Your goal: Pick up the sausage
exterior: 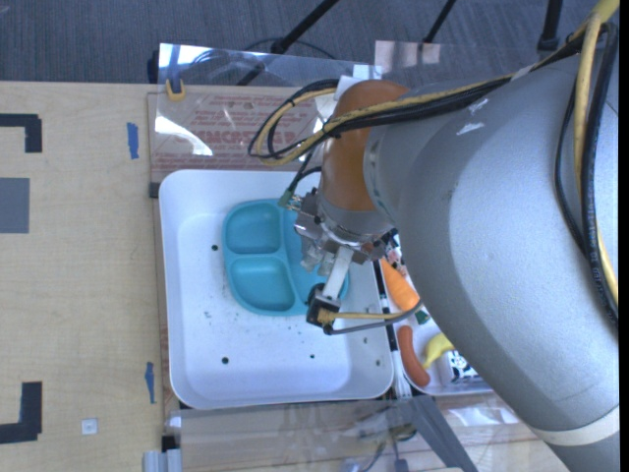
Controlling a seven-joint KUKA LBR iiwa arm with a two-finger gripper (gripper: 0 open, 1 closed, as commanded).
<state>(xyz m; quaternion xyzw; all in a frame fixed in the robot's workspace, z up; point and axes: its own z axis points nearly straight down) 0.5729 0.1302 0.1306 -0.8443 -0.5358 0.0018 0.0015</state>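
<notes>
Gripper [317, 256]: above the blue tray [251, 254], centre frame; we cannot tell its grip.
Sausage [414, 356]: lower right of it, beside the banana [437, 346] — long axis roughly up-down.

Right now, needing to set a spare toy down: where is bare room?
In the left bin: strip left of the blue tray, and the patch between tray and near rim. Crowded: the right bin's sausage, carrot, banana, beneath the arm.
</notes>
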